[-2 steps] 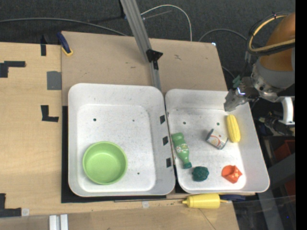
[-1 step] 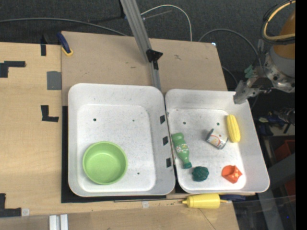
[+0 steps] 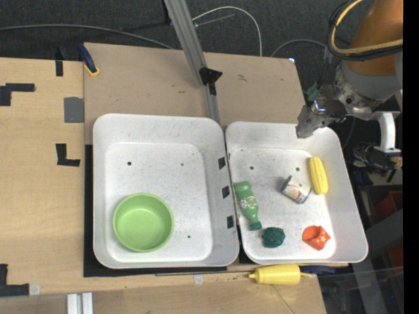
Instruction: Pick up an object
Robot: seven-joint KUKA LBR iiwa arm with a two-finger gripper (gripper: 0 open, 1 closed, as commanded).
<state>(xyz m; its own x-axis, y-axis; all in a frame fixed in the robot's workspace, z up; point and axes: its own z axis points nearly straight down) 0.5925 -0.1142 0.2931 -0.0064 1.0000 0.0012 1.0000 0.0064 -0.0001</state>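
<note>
My gripper hangs over the far right corner of the right bin, above and apart from everything in it. Nothing shows between its fingers. In that bin lie a yellow corn cob, a small tipped can, a green bottle, a dark green broccoli piece and a red pepper-like toy. The corn is the closest item to the gripper, just below it in the picture.
The left bin holds a green bowl at its near left. A yellow mustard bottle lies on the bench in front of the right bin. A grey pole slants down to the bins' divider.
</note>
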